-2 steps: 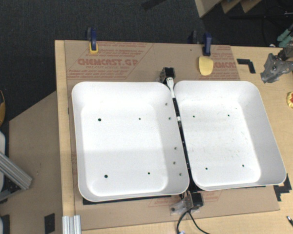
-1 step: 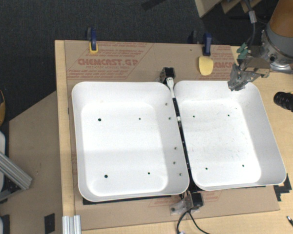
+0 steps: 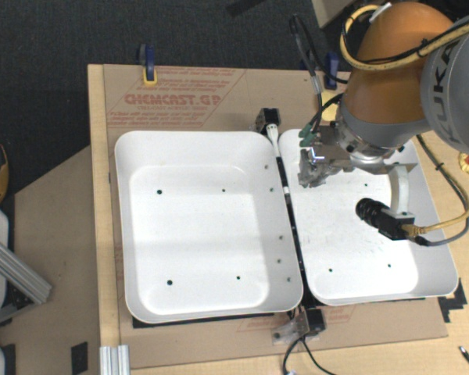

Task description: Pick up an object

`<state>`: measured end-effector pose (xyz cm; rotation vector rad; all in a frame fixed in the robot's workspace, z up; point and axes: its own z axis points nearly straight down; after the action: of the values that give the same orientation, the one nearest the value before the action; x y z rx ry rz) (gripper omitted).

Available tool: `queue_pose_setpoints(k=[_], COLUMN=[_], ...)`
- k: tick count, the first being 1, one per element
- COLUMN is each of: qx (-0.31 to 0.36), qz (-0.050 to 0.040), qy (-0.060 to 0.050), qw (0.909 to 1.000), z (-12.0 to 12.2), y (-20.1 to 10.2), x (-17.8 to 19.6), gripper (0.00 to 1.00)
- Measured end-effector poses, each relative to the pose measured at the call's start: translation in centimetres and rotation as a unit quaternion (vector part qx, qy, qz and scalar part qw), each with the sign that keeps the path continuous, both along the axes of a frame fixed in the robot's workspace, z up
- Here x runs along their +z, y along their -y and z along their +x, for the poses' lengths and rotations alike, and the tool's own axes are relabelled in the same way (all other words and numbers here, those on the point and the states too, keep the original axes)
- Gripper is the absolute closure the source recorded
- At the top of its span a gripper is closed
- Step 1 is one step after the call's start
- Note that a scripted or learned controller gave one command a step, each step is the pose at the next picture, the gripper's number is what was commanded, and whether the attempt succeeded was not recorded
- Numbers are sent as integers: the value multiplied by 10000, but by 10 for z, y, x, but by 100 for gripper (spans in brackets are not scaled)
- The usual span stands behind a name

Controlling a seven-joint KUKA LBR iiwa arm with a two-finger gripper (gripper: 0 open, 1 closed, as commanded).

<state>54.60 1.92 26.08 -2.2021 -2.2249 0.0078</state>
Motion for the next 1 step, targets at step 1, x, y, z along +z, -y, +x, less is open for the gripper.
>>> queue_pose_setpoints(k=[1], qx=[-23], qz=[-9], qy=[109], qw=[9999], z=[9], y=[-40], x=[88], gripper=[100])
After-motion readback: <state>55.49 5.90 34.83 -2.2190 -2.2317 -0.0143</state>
